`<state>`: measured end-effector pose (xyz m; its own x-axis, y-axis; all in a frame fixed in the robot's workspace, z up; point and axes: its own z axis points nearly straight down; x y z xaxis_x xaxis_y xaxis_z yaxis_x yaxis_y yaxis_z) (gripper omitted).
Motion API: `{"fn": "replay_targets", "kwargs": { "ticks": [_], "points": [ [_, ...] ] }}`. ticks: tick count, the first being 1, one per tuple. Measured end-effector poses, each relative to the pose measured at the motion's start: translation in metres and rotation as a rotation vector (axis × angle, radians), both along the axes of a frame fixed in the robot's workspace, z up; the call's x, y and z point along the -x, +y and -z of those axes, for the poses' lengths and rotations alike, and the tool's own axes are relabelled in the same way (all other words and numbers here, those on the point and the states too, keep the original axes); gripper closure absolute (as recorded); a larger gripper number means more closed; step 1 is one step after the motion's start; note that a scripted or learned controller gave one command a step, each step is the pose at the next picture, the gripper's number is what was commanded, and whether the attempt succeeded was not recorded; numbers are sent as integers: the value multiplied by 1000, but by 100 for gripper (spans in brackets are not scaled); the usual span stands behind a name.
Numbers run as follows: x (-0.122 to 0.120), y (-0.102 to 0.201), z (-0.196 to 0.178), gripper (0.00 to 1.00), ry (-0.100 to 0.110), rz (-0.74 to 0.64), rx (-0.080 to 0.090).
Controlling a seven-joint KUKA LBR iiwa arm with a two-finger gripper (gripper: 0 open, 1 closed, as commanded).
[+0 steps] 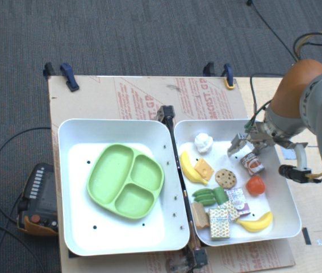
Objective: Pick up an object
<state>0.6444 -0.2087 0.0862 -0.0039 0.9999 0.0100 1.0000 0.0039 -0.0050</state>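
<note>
My gripper (241, 150) hangs low over the upper part of the right bin (290, 209), and its fingers stand apart with nothing between them. A small can (254, 164) with a red and white label lies just below and to the right of the fingertips, close to them. A white crumpled lump (203, 142) lies to the gripper's left. Below it are a round cookie (225, 178) and a red tomato (255, 185). The grey arm with its orange band (297, 92) comes in from the right.
The right bin also holds a banana (189, 168), a cheese wedge (204, 168), green vegetables (210, 196), small packets (234, 201), a bread piece (199, 214), a carton (220, 225) and a second banana (255, 222). A green divided plate (125, 181) lies in the left bin (72, 209).
</note>
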Motion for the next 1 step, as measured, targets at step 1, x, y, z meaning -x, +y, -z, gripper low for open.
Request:
{"fn": "replay_targets", "kwargs": {
  "ticks": [1],
  "points": [
    [0,-2,-9,100,-1,-2,5]
  ]
}}
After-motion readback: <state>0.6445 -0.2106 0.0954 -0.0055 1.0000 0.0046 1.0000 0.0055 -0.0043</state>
